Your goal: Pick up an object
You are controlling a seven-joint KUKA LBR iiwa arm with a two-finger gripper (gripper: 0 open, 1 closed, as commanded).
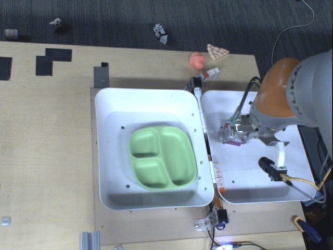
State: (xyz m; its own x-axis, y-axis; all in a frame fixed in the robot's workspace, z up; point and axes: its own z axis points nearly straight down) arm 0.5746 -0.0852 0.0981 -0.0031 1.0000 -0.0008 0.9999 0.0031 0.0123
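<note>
Purple item [234, 143], small and partly hidden, lies directly beneath the gripper [230, 133] on the floor of the right-hand bin [250, 173]; whether the gripper is clamped on it or slack cannot be told from this angle. Beside the gripper, across the adjoining rims toward the view's left, the other bin [112, 139] holds a green divided tray [162, 158]. Farther off, past the bins' far edge, a pink ball [196, 60] and a tan wedge [217, 51] lie on the bench [52, 139].
</note>
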